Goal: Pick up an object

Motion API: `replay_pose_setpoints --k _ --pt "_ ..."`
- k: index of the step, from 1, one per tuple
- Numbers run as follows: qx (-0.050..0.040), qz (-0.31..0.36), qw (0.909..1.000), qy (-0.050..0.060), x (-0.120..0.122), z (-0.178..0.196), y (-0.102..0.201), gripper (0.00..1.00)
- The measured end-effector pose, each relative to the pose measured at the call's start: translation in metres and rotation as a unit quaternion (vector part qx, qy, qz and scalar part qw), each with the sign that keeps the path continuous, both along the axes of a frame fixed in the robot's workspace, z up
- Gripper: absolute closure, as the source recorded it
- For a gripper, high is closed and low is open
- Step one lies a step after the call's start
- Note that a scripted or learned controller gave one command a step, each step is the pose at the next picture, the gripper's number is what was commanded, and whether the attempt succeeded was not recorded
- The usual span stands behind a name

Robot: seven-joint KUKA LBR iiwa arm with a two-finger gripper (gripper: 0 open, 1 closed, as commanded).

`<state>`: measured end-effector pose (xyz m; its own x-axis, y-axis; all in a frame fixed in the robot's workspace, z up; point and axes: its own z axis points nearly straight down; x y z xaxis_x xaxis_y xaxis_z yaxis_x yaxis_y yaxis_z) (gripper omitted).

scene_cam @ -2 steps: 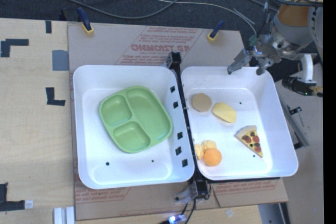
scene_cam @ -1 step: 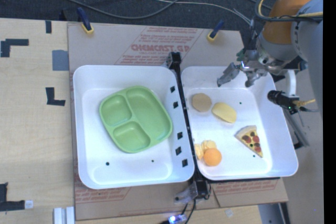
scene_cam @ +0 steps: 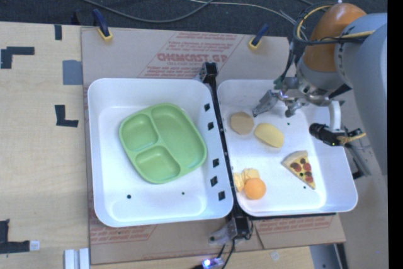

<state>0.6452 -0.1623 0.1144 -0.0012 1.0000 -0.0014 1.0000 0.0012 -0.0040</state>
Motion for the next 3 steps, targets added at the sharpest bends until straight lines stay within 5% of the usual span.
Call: replay_pose_setpoints --k 1,2,3 --pt "-0.0006 0.001 1.0 -0.002 0.0 -0.031 0.0 0.0" --pt "-0.0012 0.001 1.0 -0.004 0.001 -0.018 0.001 1.0" --pt "0.0006 0.0 1.0 -0.003 0.002 0.043 0.006 1.0"
